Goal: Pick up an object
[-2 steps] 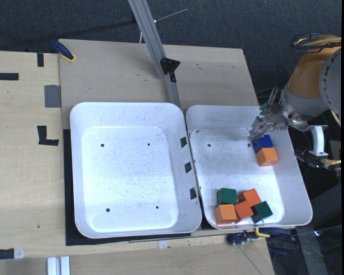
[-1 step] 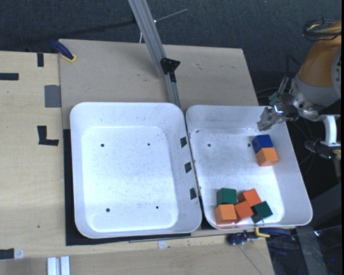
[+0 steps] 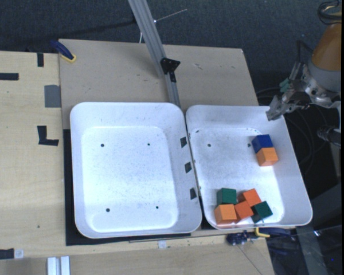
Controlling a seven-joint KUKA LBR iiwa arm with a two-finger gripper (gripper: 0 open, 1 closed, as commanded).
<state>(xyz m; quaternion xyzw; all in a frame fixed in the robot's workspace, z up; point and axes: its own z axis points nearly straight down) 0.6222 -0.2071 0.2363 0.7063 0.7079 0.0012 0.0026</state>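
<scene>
Camera view, nearest edge first: a small blue and yellow clamp (image 3: 245, 237) sits at the bench's near rim, just below the right bin (image 3: 292, 171). Inside that bin, in its near part, lies a huddle of blocks: an orange cube (image 3: 225, 213) at the near left, a dark green block (image 3: 226, 196) behind it, two more orange cubes (image 3: 244, 209) (image 3: 251, 197) in the middle, and a green cube (image 3: 262, 211) on the right, all touching or nearly so and turned at odd angles. Farther back, near the right wall, an orange block (image 3: 267, 156) rests against a blue block (image 3: 262, 142) (this pair runs near to far, slightly tilted). None has a clear long axis; they look like cubes.

Left bin (image 3: 80, 153) sits beside the right one, their rims touching.

Gripper (image 3: 275, 111) hangs over the right bin's far right corner, apart from every block and holding nothing; whether its fingers are open or closed cannot be told at this size.

Bench (image 3: 23, 153) is pale wood with black tape marks, and a grey metal pole (image 3: 152, 36) slants up beyond the bins. Dark carpet lies beyond.
</scene>
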